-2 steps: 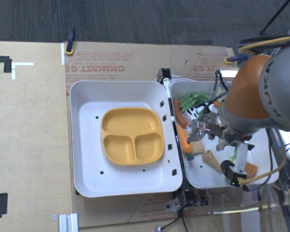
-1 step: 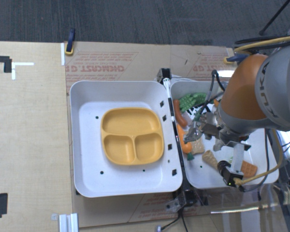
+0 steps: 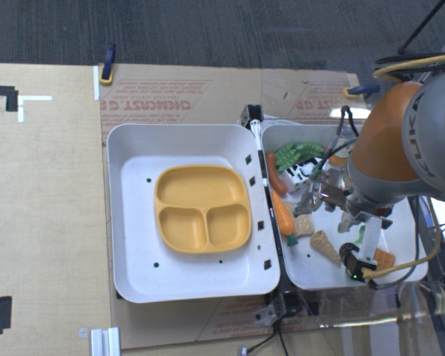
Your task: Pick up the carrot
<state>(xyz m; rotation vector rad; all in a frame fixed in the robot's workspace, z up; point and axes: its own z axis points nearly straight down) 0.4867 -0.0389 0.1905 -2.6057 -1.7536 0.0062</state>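
The carrot (image 3: 282,215), a short orange taper, lies along the left wall of the right bin (image 3: 300,273), just below the middle. My gripper (image 3: 312,197) hangs over the middle of that bin, just right of the carrot and slightly above it in the picture. Nothing visible is held in it. The grey arm with its orange band covers the bin's right half.
In the right bin are also a reddish-orange stick (image 3: 274,173), a green leafy piece (image 3: 298,154), two beige chunks (image 3: 305,227) (image 3: 325,247) and an orange piece (image 3: 384,258). The left bin (image 3: 126,221) holds a yellow divided plate (image 3: 166,191).
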